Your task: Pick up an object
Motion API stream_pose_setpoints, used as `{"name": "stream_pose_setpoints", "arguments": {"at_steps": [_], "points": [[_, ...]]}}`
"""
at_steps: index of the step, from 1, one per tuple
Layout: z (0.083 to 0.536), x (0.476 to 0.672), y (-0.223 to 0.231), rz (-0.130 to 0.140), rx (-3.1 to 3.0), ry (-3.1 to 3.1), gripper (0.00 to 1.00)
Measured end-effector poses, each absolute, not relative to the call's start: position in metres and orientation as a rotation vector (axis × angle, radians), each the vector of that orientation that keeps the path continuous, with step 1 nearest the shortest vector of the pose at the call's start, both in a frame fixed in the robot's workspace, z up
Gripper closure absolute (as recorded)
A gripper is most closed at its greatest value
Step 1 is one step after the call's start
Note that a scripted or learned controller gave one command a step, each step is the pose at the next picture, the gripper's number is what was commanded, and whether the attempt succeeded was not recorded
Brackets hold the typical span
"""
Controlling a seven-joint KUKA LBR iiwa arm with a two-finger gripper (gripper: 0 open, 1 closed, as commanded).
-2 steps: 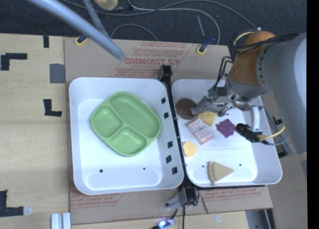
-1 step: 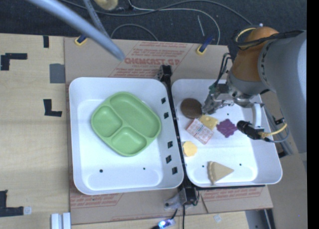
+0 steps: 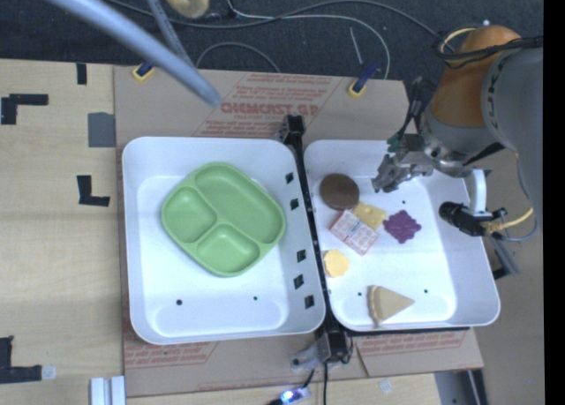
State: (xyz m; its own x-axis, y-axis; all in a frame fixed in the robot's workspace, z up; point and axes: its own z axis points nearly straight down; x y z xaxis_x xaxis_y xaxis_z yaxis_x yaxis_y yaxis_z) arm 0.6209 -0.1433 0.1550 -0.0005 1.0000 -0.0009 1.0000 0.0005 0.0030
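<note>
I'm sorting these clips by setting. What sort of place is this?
Likely a robot lab test bench: two white bins sit on taped-down cardboard, cables trail over dark carpet, and the right bin holds toy food such as a wedge near the gripper.

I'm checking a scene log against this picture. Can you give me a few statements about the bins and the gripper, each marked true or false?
1. The green divided plate lies in the left bin. True.
2. The purple piece sits on the green plate. False: it lies in the right bin.
3. The gripper hangs over the right bin, beside the brown round piece. True.
4. The tan wedge lies at the right bin's far edge. False: near edge.
</note>
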Motion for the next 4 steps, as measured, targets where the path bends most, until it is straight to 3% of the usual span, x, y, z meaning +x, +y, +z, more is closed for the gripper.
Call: {"name": "stream_pose_setpoints", "arguments": {"at_steps": [2, 4], "points": [[0.252, 0.623, -0.147, 0.004, 2.216, 2.220, 1.00], [0.244, 0.601, -0.047, 0.000, 2.217, 2.229, 1.00]]}}
